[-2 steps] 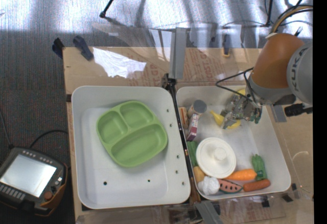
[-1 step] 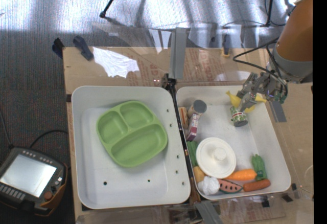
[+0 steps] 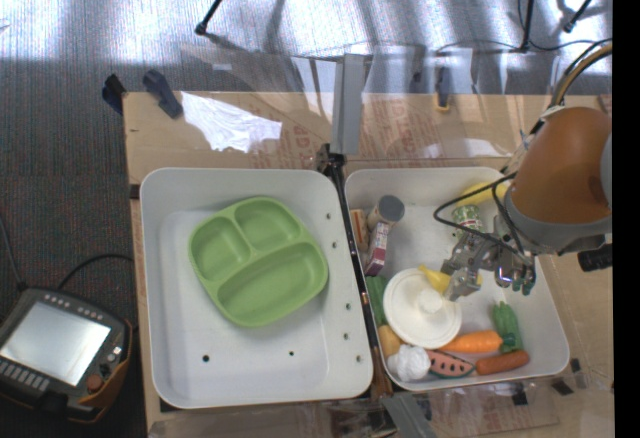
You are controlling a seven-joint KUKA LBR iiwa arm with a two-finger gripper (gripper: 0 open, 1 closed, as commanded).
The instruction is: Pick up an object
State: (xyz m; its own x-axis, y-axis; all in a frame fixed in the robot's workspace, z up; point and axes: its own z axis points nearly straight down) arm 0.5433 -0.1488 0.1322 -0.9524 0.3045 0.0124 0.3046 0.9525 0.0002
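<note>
1. The arm [image 3: 560, 181] comes in from the right, and its orange band sits over the right bin's [image 3: 545, 326] right edge.
2. The gripper [image 3: 490, 271] hangs low over the middle of the right bin, just right of the white lid [image 3: 420, 311]. It's a tangle of metal from this angle, so whether the jaws are spread or pressed together can't be told. Nothing is visibly pinched between them, and it's not clear if it touches the stuff underneath.
3. A yellow piece [image 3: 437, 278] lies just beside the gripper, at the lid's upper right edge.
4. Along the right bin's near edge: a white lump [image 3: 408, 362] in the near-left corner, then a watermelon slice [image 3: 450, 364], a carrot [image 3: 473, 341] and a sausage [image 3: 502, 362]. A green veggie [image 3: 506, 324] sits just above the sausage, near the right edge.
5. Along the right bin's left edge: a grey-capped bottle [image 3: 384, 214] toward the far end, a dark red packet [image 3: 378, 248] below it, then something green [image 3: 376, 292].
6. A small can [image 3: 467, 217] and a banana [image 3: 478, 192] are near the far edge, partly behind the arm.
7. The left bin [image 3: 170, 346] holds a green divided plate [image 3: 258, 260], about mid-bin, lying flat.
8. A crumpled white cloth [image 3: 232, 124] lies on the bench [image 3: 150, 141] beyond the left bin.
</note>
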